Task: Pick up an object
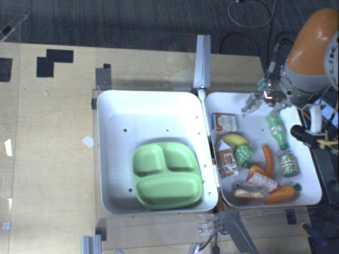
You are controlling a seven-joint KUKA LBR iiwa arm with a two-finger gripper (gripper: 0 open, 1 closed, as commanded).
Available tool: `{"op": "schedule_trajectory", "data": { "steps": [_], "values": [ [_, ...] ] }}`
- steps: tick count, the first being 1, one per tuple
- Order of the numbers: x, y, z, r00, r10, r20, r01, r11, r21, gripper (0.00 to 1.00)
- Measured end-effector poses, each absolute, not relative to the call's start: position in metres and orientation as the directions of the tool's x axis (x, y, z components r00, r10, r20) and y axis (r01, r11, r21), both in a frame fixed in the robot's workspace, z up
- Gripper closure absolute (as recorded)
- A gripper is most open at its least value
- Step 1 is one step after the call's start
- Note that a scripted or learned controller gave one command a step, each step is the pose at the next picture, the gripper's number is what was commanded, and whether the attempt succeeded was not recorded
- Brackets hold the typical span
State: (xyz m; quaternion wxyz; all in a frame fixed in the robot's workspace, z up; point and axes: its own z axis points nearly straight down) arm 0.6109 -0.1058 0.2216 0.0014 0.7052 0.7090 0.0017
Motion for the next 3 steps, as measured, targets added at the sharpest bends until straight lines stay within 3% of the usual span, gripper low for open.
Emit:
{"op": "schedule_trajectory", "data": {
  "steps": [1, 2, 3],
  "values": [
    [0.585, -0.154, 0.097, -0.068, 0.998, -0.001, 0.998, 0.068, 0.005, 0.00],
    [0.611, -0.152, 0.089, -0.170, 0.985, -0.003, 0.985, 0.170, 0.011, 0.00],
    [0.549, -0.107, 0.094, -0.271, 0.962, -0.018, 0.962, 0.272, 0.020, 0.00]
  ]
}}
